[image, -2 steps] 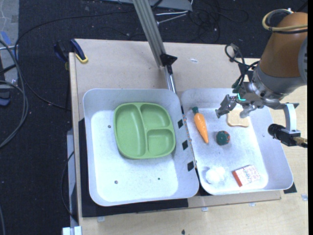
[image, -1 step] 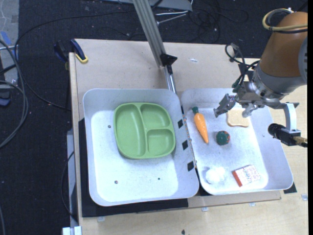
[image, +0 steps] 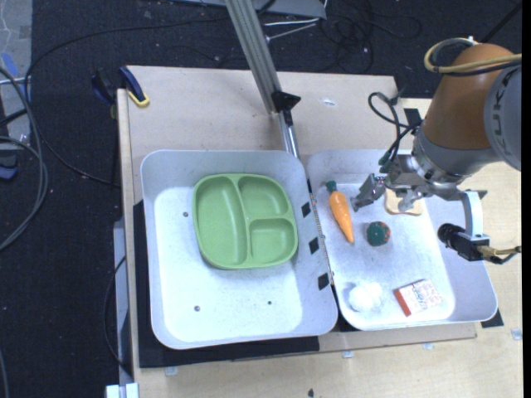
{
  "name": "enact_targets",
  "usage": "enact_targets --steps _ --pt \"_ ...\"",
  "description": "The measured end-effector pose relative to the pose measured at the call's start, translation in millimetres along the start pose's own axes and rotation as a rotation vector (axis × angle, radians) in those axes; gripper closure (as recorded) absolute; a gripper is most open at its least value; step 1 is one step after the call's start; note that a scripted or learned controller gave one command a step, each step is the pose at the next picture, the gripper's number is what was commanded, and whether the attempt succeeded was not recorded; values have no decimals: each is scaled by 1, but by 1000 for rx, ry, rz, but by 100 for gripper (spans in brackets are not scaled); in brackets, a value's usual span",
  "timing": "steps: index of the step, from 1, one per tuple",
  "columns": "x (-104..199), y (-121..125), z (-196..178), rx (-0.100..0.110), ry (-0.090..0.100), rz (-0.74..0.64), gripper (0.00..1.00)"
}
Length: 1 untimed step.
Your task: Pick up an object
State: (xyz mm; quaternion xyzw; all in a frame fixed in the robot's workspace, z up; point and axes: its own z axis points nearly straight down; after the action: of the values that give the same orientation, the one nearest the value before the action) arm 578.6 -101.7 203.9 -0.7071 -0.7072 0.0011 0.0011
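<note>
Two shallow white plastic bins sit side by side on the tan wooden desk (image: 207,89). The left bin (image: 174,288) carries a green divided plastic plate (image: 246,220). The right bin (image: 465,297) has the pickable stuff: an orange toy carrot (image: 341,214), a small dark green ball (image: 378,233), a white crumpled lump (image: 366,296), a red and white little box (image: 417,296) and a pale tan piece (image: 410,205) tucked under the arm's wrist.

The claw (image: 383,191) hangs over the far part of the right bin, and honestly the angle doesn't let anyone tell if it's spread or pinched, nothing visibly held in it. The green ball lies just toward the camera from it, probably the closest target. The carrot is a bit to the claw's left in the view, long axis running roughly near-to-far, slightly tilted, so a grab across its width looks doable.

The bin floor is flat and speckled, with decent room around each item. Beyond the desk there's dark carpet with cables and a metal pole.
</note>
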Motion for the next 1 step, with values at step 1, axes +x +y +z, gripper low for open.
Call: enact_targets --steps 1 --pt "3 -2 64 3 1 1 0"
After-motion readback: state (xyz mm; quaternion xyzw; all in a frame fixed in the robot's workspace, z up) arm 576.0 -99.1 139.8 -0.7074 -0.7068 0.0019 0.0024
